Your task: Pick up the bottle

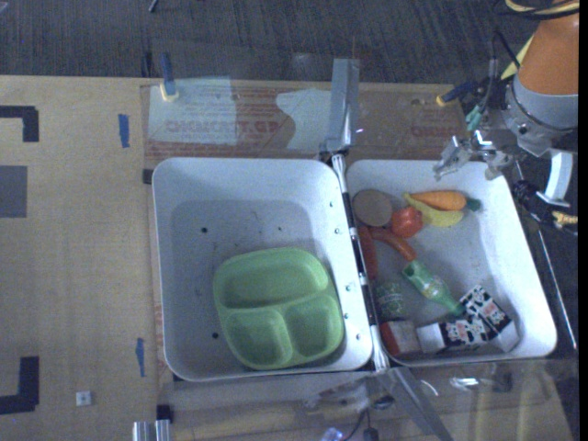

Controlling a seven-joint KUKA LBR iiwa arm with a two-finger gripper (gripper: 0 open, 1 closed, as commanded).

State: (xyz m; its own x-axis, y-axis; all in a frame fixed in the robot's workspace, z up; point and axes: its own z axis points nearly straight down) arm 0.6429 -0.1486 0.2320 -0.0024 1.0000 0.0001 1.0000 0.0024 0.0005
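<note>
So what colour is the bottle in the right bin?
Green: the bottle is translucent green, seen in the camera view, lying tilted mid-bin.

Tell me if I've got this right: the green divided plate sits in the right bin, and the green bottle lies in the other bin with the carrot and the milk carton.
Not quite. The camera view shows the green divided plate in the left bin, not the right one. The green bottle does lie in the other bin, the right bin, with the carrot and the milk carton.
</note>
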